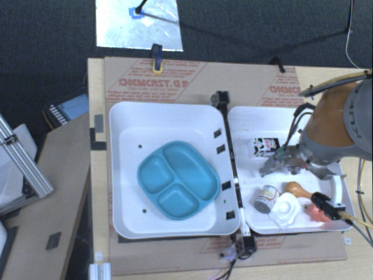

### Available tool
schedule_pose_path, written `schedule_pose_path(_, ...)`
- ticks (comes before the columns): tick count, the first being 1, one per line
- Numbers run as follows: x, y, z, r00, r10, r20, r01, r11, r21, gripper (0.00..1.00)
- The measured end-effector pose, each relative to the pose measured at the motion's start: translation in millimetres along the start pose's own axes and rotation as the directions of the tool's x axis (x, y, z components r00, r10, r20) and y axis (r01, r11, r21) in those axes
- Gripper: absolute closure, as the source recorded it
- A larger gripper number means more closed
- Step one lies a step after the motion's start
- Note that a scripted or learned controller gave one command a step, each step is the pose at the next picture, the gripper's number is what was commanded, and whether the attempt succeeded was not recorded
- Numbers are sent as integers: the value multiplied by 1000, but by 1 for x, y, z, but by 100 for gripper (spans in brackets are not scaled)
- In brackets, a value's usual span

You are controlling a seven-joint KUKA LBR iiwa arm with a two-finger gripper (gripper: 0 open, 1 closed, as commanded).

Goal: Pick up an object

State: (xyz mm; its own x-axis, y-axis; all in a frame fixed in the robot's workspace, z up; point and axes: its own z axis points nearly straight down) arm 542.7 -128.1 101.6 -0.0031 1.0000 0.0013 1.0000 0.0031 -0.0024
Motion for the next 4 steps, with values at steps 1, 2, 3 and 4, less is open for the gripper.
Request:
schedule_pose_path(1,-1,1,-13,1000,3,2,-3,1000,-5,100)
schedule_pose_path(2,7,8,-71,1000,-2,3,2,1000,-10,100)
schedule_pose_path(3,1,4,-131,1000,-1,3,1,1000,-11,100)
schedule_pose_path(4,1,6,-185,1000,-2,3,3,1000,-10,100)
